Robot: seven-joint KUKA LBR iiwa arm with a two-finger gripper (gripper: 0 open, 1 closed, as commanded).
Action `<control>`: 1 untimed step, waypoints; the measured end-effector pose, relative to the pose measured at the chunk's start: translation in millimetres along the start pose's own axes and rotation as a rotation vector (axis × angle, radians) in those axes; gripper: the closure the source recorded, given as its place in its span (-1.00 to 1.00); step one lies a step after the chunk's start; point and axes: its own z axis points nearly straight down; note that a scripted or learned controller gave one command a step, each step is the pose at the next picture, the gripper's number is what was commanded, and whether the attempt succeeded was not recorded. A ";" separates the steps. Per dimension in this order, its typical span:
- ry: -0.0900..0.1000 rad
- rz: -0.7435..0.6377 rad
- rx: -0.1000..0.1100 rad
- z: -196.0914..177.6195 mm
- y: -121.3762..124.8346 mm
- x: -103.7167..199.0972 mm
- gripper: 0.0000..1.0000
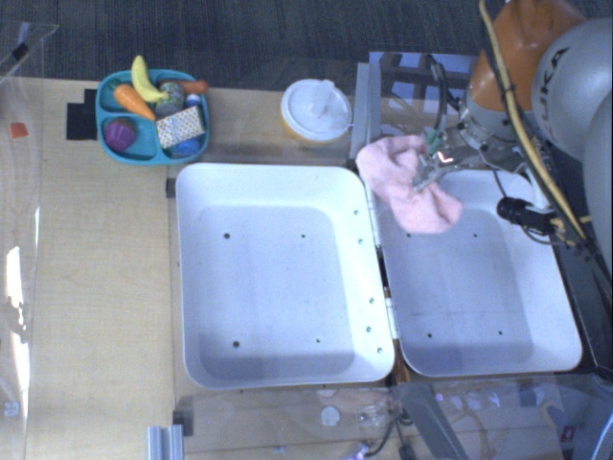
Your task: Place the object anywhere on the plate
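A pink cloth [404,185] is bunched at the far left corner of the right bin [498,295], its edge lying over the bin's rim. My gripper [424,174] comes in from the right and is down in the middle of the cloth, shut on a fold of it. The blue divided plate [153,115] sits on the bench at the far left, well away from the gripper, beyond the left bin. It holds toy food: a banana, a carrot, a purple piece and a sponge-like block.
The left bin [273,271] lies between the cloth and the plate. A white and yellow lidded bowl [316,111] stands on the bench behind the bins. Cables and the arm's grey and orange body [536,56] crowd the far right.
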 end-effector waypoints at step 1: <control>0.000 -0.008 0.000 -21.4 1.9 1.5 1.00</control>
